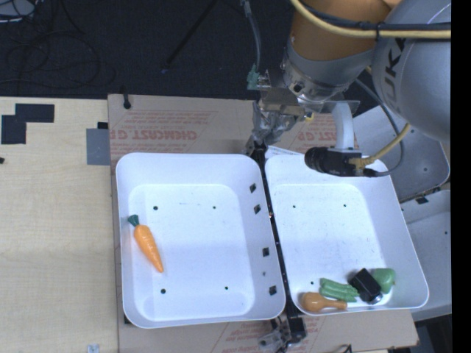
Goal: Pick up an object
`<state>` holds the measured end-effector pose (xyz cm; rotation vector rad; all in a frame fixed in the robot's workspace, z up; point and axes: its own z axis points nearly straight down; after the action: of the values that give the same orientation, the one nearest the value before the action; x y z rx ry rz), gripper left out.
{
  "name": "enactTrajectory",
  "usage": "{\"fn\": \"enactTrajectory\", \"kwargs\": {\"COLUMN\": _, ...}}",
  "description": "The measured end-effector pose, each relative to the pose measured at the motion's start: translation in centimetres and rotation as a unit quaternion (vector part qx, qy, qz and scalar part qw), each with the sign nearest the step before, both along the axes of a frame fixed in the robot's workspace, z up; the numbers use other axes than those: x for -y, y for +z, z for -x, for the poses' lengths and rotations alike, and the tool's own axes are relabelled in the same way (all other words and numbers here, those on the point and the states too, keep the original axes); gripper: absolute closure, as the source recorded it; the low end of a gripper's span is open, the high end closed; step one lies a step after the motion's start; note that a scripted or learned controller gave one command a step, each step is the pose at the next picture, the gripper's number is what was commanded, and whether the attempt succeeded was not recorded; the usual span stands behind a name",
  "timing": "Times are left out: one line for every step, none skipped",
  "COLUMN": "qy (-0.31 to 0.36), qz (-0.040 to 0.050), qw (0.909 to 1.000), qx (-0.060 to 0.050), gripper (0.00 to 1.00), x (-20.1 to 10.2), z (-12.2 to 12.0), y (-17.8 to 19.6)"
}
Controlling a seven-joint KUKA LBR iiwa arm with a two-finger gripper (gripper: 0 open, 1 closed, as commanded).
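Camera view: the gripper (259, 144) hangs at upper centre, above the bins' shared rear corner; finger state cannot be determined. Risk: descending here strikes the rims and grasps nothing. Nearest target, the carrot (148, 246), orange with green top, lies lower left in the left bin (188, 169).

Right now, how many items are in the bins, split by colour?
Orange: 2, the carrot in the left bin and a pear-shaped piece in the right bin
Green: 2, a bean pod and a rounded piece
Black: 1, a block
Total: 5
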<state>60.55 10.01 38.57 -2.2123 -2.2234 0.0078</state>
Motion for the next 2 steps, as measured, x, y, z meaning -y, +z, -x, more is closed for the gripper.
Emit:
{"fn": "enactTrajectory", "kwargs": {"qy": 0.002, "qz": -0.0009, "qw": 1.0000, "qx": 0.002, "gripper": 1.00, "x": -9.5, "z": 1.5, "y": 1.0}}
{"fn": "enactTrajectory", "kwargs": {"qy": 0.000, "qz": 0.0007, "qw": 1.0000, "qx": 0.000, "gripper": 1.00, "x": -14.6, "z": -1.0, "y": -3.5}}
